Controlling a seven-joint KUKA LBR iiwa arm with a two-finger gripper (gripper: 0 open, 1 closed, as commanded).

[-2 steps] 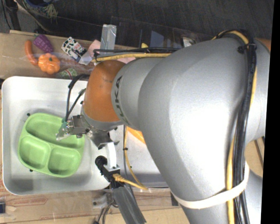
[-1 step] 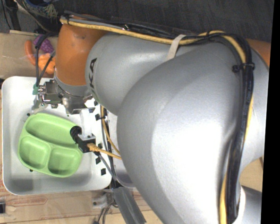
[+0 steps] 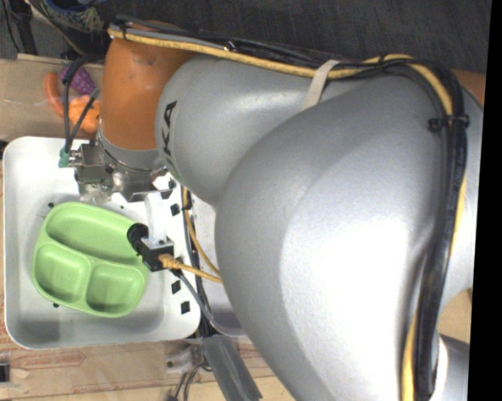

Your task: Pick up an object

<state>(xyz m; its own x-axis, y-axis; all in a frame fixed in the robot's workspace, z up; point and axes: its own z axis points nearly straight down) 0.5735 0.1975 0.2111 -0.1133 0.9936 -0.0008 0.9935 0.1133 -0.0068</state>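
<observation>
**Arm over left bin, grasp not confirmed**

1 grey arm (image 3: pixel 334 226) covers most of the bench and all of 1 bin. 1 white bin (image 3: pixel 16 223) shows at left, holding 1 green divided tray (image 3: pixel 90 258) with 3 compartments. The tool (image 3: pixel 100 178) sits at the tray's upper edge; its spread cannot be told. Judged step: approach to grasp. Next move calls for descent onto the tray rim and closing.

One green divided tray (image 3: pixel 89 260) with three compartments, in one white bin (image 3: pixel 16 223); one grey arm (image 3: pixel 317 225) above
</observation>
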